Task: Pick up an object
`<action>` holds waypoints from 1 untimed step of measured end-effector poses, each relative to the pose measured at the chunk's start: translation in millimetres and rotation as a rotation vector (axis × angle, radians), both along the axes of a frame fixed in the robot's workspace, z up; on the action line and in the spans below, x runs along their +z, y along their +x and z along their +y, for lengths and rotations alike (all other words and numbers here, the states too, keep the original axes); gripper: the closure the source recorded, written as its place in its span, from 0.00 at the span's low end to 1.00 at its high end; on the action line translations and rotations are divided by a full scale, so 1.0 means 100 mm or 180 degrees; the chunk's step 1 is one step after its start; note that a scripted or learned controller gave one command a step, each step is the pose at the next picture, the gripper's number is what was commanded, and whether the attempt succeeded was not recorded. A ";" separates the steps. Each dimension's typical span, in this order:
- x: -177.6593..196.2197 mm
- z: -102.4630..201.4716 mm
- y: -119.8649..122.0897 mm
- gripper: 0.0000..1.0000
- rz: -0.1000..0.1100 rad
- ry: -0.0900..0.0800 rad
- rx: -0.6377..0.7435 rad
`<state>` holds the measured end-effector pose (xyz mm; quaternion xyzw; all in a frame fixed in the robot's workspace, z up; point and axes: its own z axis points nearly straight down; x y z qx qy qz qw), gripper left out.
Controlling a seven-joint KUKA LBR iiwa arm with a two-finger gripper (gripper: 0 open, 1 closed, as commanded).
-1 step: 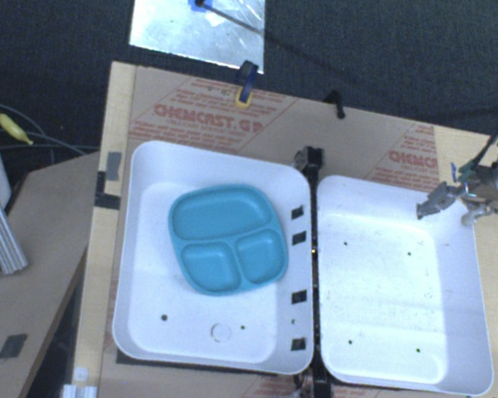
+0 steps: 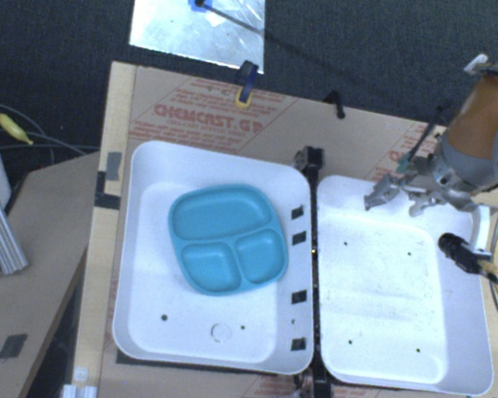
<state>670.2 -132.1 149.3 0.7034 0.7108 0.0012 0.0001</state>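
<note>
two shallow white bins sit side by side on the bench, and the blue divided tray (image 2: pixel 227 239), the one object on offer, lies in the left bin (image 2: pixel 142 251), a little above its middle and turned at a slant. the gripper (image 2: pixel 400 199) hangs over the far edge of the right bin (image 2: pixel 448 361), well apart from the tray, with the divider (image 2: pixel 308 250) between the bins lying between them. its two fingers stand spread and nothing is between them, so the claw reads as released. the pick looks not yet begun. the likely trouble from here is a descent where the arm (image 2: pixel 496 120) now sits, which would close on bare bin floor. even over the tray, the wide flat plastic offers only thin rims and compartment walls to pinch, and a grasp off those ridges could slip, or tip and shove the tray toward the bin wall.
</note>
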 end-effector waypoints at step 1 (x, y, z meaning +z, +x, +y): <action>0.64 0.89 -0.10 0.00 -0.0017 0.0005 0.0007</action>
